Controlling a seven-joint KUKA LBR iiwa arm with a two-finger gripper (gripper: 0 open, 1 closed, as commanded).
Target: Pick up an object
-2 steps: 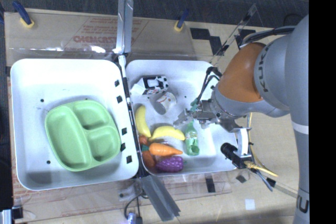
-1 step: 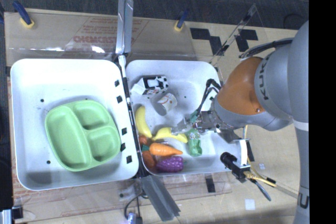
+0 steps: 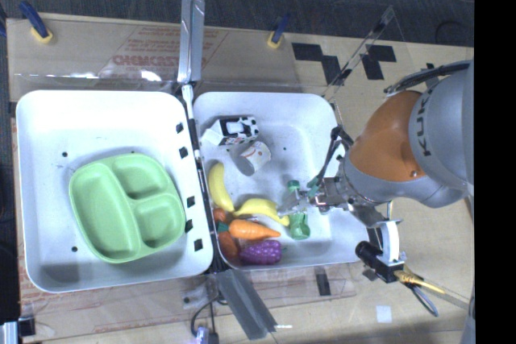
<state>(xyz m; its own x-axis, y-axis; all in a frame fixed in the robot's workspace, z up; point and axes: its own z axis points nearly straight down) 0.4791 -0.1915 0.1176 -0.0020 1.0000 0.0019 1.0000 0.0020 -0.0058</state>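
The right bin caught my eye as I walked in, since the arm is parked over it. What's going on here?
The arm's gripper is down in the right bin, beside a small green object and near the bananas, carrot and purple grapes. Nothing shows between its fingers, so no pick is confirmed. The left bin holds a green divided plate.
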